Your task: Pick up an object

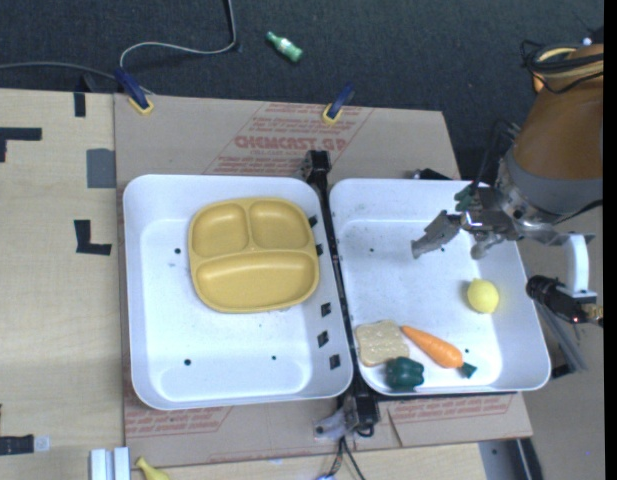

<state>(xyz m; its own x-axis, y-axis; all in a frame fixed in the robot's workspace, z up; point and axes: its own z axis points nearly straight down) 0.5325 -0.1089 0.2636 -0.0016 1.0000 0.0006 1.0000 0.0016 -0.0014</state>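
A carrot (433, 346) lies in the right bin (388, 213) near its front wall, long axis slanting, green tip toward the front-right corner, beside bread (379, 341) and a green piece (404, 372). The gripper (456, 236), fingers spread and holding nothing, hangs well behind it; a lemon (482, 296) sits between.

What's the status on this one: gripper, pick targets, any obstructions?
Gripper open, empty, above right bin. Lemon, carrot, bread slice, green piece all lying untouched in that bin. Yellow divided plate in left bin. Nothing blocking.
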